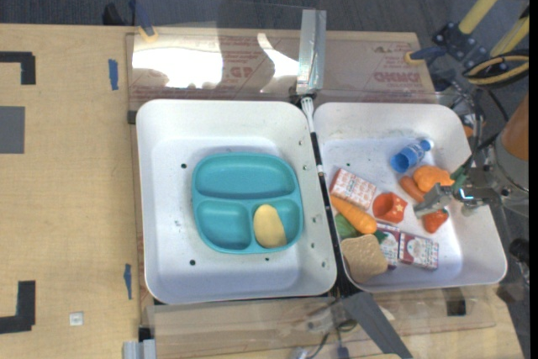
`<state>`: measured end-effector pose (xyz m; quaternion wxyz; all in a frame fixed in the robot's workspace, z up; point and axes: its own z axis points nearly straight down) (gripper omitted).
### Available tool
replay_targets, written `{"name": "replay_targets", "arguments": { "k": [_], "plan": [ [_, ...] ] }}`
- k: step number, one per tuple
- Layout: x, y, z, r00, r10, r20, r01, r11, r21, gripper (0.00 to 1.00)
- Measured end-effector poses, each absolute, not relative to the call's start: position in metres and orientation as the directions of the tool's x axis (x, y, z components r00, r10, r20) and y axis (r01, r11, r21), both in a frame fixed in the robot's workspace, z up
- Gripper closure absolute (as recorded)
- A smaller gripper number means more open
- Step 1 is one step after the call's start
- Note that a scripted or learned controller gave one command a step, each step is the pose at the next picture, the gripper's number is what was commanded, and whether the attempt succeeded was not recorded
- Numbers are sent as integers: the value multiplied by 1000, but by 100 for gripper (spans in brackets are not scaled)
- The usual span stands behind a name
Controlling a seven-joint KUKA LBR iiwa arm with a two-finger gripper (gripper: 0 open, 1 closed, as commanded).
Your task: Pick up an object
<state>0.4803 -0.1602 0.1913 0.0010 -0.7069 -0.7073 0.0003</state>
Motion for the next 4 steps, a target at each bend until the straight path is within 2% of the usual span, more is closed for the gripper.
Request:
{"name": "replay_targets", "arguments": {
  "k": [1, 2, 3, 4],
  "plan": [
    [531, -217, 155, 31, 1000, -1, 1000, -31, -2, 0],
    [580, -205, 103, -24, 1000, 0, 1000, 24, 18, 0],
    [568, -210, 92, -54, 998, 13, 998, 54, 16, 0],
    [566, -214, 100, -52, 999, 3, 999, 52, 13, 100]
  ]
}}
